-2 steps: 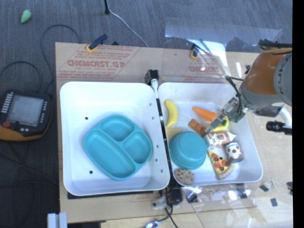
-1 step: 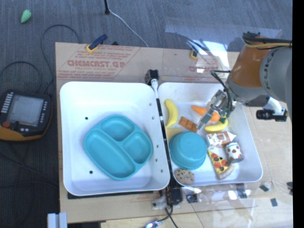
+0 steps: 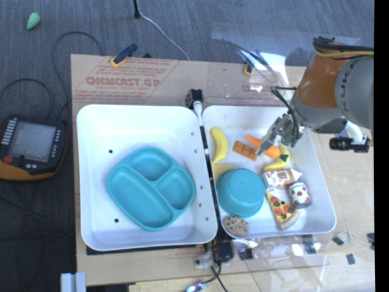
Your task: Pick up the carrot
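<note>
Resting on brown board [image 3: 140, 81]: 2 white bins [image 3: 97, 224] (grey carpet [image 3: 73, 11] around).

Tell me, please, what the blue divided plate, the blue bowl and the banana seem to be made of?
The divided plate: likely moulded plastic, uniform blue with a soft sheen and rounded compartment ridges. The bowl, lying upside down: probably the same smooth blue plastic, faint highlight on its base. The banana: seemingly a toy, plastic or rubber, evenly yellow and smooth; which one is unclear.
</note>
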`<act>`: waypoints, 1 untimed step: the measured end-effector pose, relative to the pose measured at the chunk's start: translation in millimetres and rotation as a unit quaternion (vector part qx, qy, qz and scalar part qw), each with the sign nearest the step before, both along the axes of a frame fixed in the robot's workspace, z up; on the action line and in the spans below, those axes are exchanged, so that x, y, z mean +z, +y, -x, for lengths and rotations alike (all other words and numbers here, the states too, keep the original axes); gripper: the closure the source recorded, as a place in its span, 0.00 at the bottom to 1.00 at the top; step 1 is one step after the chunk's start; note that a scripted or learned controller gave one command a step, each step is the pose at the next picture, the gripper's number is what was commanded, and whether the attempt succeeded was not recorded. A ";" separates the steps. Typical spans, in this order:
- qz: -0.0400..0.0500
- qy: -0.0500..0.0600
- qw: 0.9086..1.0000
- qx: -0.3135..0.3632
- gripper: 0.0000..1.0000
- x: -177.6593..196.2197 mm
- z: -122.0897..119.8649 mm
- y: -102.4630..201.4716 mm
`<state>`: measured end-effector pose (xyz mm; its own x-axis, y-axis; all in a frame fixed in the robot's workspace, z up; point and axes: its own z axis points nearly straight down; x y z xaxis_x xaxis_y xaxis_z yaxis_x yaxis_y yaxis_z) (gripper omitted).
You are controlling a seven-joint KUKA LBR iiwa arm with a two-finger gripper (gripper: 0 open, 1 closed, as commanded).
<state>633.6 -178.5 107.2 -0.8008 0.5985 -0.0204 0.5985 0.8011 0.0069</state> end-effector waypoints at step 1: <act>-0.004 0.006 0.983 -0.185 1.00 80.3 -13.9 27.2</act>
